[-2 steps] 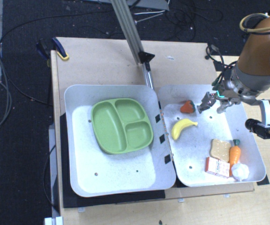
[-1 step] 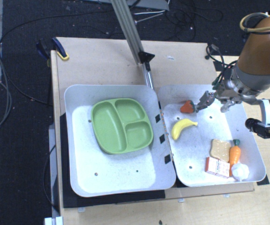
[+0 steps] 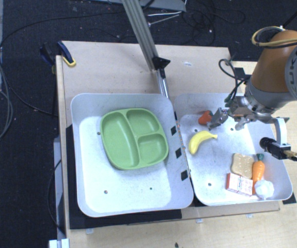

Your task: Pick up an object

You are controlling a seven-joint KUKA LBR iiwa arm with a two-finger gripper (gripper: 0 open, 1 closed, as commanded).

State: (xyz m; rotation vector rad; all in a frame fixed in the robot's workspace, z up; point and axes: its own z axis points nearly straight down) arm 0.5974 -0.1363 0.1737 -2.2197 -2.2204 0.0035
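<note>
Dark floor strewn with cables, and on it a pale wooden bench (image 3: pixel 112 66) bearing two shallow white bins side by side. In the left bin (image 3: pixel 86 190), a green divided plate (image 3: pixel 135 138), tilted a little. In the right bin (image 3: pixel 215 192), taking the banana (image 3: pixel 201 140) as landmark: banana lying just right of the edge shared by the bins, curved and yellow. Up and right of the banana, a small red object (image 3: pixel 205 118), close by. Just right of that red object and above the banana, the gripper (image 3: pixel 224 116), apart from the banana, nothing visible between its tips; open or closed, cannot tell. Down and right of the banana, a tan slice of bread (image 3: pixel 242 165), a carrot (image 3: pixel 259 170) touching its right side, a red-and-white box (image 3: pixel 239 184) just below, and a white lump (image 3: pixel 264 189) at the bin's lower right corner. Grey arm with orange band (image 3: pixel 277 61) well up and right of the banana.
</note>
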